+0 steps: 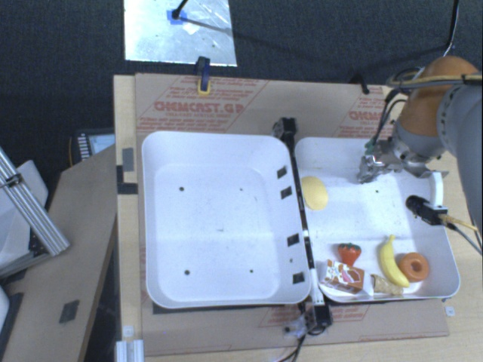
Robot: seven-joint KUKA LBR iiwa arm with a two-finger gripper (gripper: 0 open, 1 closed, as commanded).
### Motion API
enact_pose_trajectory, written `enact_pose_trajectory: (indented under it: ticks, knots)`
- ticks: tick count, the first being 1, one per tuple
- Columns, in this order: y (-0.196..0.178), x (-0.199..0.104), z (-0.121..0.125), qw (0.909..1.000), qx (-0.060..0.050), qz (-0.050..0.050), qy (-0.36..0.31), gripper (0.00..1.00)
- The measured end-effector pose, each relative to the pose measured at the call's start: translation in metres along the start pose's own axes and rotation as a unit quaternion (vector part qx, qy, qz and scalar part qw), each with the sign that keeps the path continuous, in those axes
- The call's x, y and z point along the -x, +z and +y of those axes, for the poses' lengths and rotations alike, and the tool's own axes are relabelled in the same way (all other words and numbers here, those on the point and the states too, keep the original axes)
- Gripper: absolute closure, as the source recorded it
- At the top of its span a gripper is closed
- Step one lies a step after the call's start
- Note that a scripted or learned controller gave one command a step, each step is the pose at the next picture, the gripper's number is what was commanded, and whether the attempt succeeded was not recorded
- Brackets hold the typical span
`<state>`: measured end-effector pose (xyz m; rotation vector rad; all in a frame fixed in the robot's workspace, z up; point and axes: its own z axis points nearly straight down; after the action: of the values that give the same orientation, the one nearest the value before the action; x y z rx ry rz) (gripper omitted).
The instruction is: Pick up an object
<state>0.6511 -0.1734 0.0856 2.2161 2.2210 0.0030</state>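
One fixed camera looks down at a slant on the desk [249, 100]. Both bins [219, 225] are in frame.

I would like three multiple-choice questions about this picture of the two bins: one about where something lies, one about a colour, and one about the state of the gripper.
1. Where does the banana lie?
A. In the left bin
B. In the right bin, near its front edge
C. On the cardboard behind the bins

2. What colour is the round object beside the divider between the bins?
A. Pale yellow
B. Blue
C. Black

3. What is the gripper doing?
A. Lifting the strawberry
B. Gripping the banana
C. Hanging over the back part of the right bin, with nothing seen between its fingers

Answers:
1. B, it lies next to the orange ring at the front.
2. A, it is light yellow against the white floor.
3. C, the strawberry and the banana lie far from it.
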Motion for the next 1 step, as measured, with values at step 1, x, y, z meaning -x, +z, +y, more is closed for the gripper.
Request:
enact_pose_trajectory:
  ticks: [1]
  knots:
    - [0.0005,0.0007,-0.0025,1.0,-0.001,0.0,0.0,1.0]
